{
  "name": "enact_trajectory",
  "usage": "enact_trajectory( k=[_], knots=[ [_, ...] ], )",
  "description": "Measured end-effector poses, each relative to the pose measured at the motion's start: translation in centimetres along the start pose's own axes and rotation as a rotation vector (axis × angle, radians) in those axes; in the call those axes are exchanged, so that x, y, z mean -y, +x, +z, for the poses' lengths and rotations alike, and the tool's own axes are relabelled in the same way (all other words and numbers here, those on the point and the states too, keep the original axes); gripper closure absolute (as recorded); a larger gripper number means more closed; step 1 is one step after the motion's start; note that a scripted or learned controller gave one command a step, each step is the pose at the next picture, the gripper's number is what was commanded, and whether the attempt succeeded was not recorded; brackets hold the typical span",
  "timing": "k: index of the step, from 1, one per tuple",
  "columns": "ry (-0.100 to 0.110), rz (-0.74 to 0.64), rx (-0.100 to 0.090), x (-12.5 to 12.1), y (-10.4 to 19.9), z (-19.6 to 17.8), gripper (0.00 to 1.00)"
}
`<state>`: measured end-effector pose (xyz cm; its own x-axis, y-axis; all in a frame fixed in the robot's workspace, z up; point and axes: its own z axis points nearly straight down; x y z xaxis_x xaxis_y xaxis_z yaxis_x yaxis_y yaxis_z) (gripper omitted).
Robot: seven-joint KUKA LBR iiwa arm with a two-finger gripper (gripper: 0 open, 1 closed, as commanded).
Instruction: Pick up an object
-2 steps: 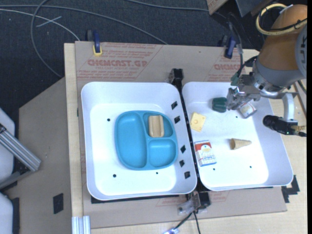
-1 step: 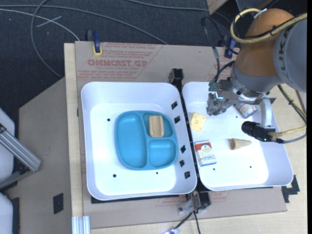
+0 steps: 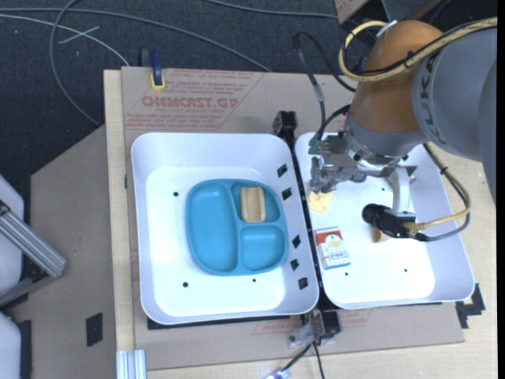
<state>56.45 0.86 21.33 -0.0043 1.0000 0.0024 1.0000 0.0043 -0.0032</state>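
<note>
Two shallow white bins sit side by side on the tan worktop (image 3: 118, 212), which is the largest thing in view, with printed cardboard at its far edge. The grey arm (image 3: 458, 77) with its orange band (image 3: 394, 61) comes in from the right and bends down over the right bin (image 3: 442, 283). The left bin (image 3: 158, 275) holds a blue divided tray (image 3: 213, 235), lying roughly in the bin's middle; a tan block (image 3: 252, 204) rests in the tray's upper right compartment.

The gripper (image 3: 321, 181) hangs over the right bin's left part, close to the wall between the bins. Whether it is released or clenched cannot be told, since the wrist body hides the tips from above. Just below it, lying on the bin floor, is a small pale yellow piece (image 3: 319, 202); whether the gripper touches it cannot be told, and nothing is seen held.

Nearer the camera, also in the right bin's left part, lies a small card box (image 3: 332, 249) with a red and white face, apart from the yellow piece. A black fitting (image 3: 384, 218) with a cable hangs beside the wrist above the bin's middle.
</note>
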Motion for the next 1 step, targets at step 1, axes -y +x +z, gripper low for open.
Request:
enact_trajectory(
  k=[1],
  knots=[
    [0.001, 0.0, 0.0, 1.82, 4.3, 0.42, 1.0]
  ],
)
